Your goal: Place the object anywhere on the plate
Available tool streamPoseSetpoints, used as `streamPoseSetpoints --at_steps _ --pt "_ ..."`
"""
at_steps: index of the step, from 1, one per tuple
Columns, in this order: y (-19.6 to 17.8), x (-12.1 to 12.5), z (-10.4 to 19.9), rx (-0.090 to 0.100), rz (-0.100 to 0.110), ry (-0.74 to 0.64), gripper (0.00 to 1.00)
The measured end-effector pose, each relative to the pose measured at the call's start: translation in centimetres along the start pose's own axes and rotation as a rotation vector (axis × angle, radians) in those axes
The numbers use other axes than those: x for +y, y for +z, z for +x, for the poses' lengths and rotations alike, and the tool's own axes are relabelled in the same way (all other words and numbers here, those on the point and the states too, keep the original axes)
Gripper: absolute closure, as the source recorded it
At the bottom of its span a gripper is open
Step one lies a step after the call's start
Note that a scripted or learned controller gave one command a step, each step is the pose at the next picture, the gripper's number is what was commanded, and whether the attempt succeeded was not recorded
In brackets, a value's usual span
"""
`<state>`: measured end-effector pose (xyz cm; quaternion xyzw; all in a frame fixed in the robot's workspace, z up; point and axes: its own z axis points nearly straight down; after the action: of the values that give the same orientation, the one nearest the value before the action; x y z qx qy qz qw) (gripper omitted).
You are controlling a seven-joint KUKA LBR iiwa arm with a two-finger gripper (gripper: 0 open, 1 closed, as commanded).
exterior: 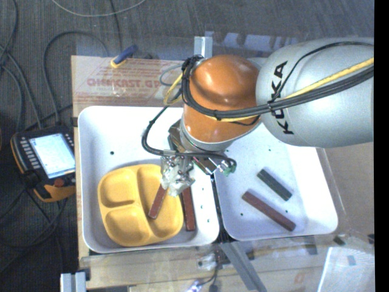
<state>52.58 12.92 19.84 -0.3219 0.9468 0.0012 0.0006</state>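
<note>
- Two white bins sit side by side; the left bin (91, 163) holds a yellow divided plate (124, 208).
- A brown bar (158, 202) lies tilted on the plate's right compartment, just under the gripper (175, 178).
- Whether the gripper is spread or closed cannot be told.
- Another brown bar (189, 210) lies beside the plate's right edge.
- The right bin (316, 218) holds a dark green bar (275, 184) and a long brown bar (268, 210).

I see the desk (97, 78) carrying two white bins side by side. Left bin (106, 132) sits directly under the fingers (176, 178); right bin (310, 205) lies to their right. Beyond them, a small blue-and-yellow object (123, 55) rests on the desk.
</note>
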Motion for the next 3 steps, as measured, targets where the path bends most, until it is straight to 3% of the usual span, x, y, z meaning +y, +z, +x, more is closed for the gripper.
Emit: streamPoseSetpoints --at_steps 1,2,3 --pt "1.4 -4.6 3.7 0.0 0.002 0.489 1.0" --pt "-3.1 -0.7 2.6 -0.002 0.002 0.4 1.0" --pt "-3.1 -0.7 2.6 -0.002 0.002 0.4 0.0"
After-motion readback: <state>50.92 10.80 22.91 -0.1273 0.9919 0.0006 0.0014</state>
